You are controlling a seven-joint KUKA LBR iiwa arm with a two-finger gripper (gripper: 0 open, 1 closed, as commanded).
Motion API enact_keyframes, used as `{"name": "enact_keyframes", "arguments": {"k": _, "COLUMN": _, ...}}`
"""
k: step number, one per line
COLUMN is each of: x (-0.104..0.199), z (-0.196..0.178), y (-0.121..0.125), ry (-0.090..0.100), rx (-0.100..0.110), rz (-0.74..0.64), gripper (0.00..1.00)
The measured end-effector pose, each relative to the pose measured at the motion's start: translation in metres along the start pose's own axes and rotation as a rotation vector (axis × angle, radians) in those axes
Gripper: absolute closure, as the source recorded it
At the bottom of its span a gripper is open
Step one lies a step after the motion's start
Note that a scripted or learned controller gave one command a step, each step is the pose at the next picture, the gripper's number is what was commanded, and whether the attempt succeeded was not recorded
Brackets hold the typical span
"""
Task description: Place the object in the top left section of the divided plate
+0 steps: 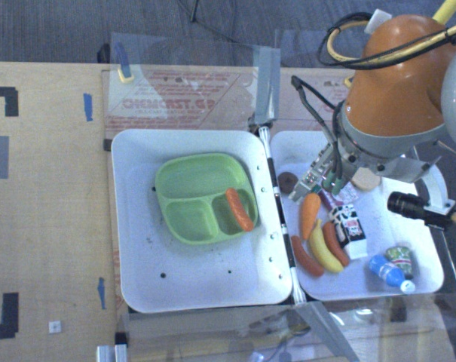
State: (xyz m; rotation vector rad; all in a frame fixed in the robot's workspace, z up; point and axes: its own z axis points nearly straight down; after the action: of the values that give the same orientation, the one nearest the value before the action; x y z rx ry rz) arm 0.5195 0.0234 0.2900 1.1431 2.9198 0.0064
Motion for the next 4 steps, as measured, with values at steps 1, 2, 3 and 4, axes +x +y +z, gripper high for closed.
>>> {"name": "enact_keyframes", "arguments": {"k": 1, "x": -0.012, "z": 0.005, "y": 0.062, "ry": 0.0, "rx": 0.0, "rz": -0.247, "gripper": 1.0}}
{"name": "enact_keyframes", "arguments": {"k": 2, "x": -0.012, "z": 0.005, "y": 0.062, "ry": 0.0, "rx": 0.0, "rz": -0.246, "gripper": 0.0}}
{"name": "enact_keyframes", "arguments": {"k": 3, "x": -0.016, "z": -0.047, "y": -0.012, "ry": -0.001, "rx": 0.001, "rz": -0.482, "gripper": 0.0}}
{"name": "enact_keyframes", "arguments": {"k": 4, "x": -0.018, "z": -0.058, "y": -0.011, "ry": -0.008, "rx": -0.005, "rz": -0.479, "gripper": 1.0}}
